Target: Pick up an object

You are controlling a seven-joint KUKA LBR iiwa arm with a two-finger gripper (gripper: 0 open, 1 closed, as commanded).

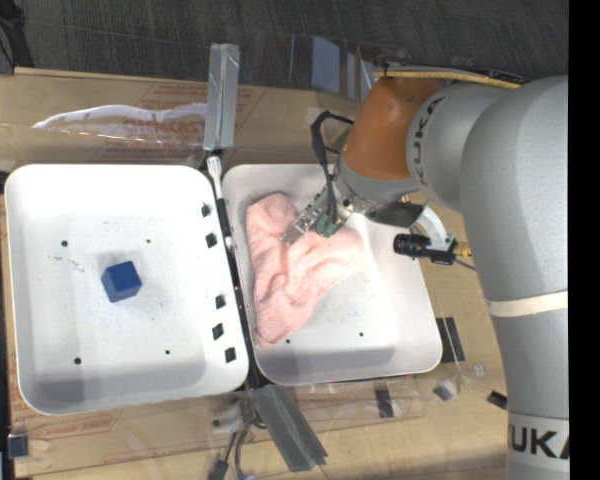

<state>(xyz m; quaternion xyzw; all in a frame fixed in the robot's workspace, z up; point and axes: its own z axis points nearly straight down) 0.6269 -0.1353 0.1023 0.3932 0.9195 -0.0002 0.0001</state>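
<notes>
Pink crumpled terry cloth [292, 266] is spread in right white plastic bin [405, 313], long axis top-to-bottom. Tool [315, 221] is poised at cloth's upper edge; grip state cannot be told.

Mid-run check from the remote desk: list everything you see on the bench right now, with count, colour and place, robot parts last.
cube: 1, blue, left bin, left of its middle, lying alone
cloth: 1, pink, crumpled, right bin, along its left half
left bin: 1, white, shallow, left side of the bench
right bin: 1, white, shallow, beside the left bin, touching it along the centre divider
cardboard sheet: 1, brown, under and behind both bins
plastic wrap: 1, clear with red print, on the cardboard behind the left bin
arm: 1, grey with an orange band, reaching in from the right
gripper: 1, dark metal, down at the cloth's upper edge
</notes>
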